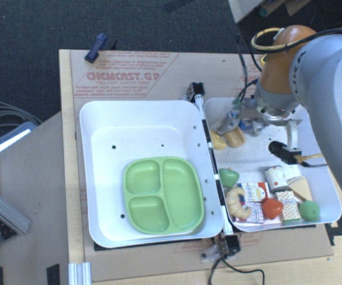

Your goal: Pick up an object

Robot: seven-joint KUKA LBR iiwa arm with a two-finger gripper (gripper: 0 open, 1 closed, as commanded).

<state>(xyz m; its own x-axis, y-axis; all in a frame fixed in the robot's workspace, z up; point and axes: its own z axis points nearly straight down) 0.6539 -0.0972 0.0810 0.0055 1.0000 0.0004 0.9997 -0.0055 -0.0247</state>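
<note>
**Gripper low over the tan piece in the right-hand bin**

While the grey arm with its orange band reaches in from three o'clock, I read the gripper as sitting low at the eleven o'clock corner of the right-hand shallow white bin, just above a small tan, rounded plastic piece with a pale yellow piece touching it on the nine o'clock side. How far the gripper stands open I cannot tell from this slant, and nothing shows clearly clasped in it.

I judge the tan piece to be light, hollow toy plastic: stiff enough to squeeze, but smooth and rounded, so it could squirt out sideways. I would close across its narrow waist, keeping clear of the bin wall.

Towards five o'clock lie a pale croissant-shaped toy, a red tomato-like piece and a green rounded piece. The left-hand white bin carries a light green three-compartment plastic tray.
</note>
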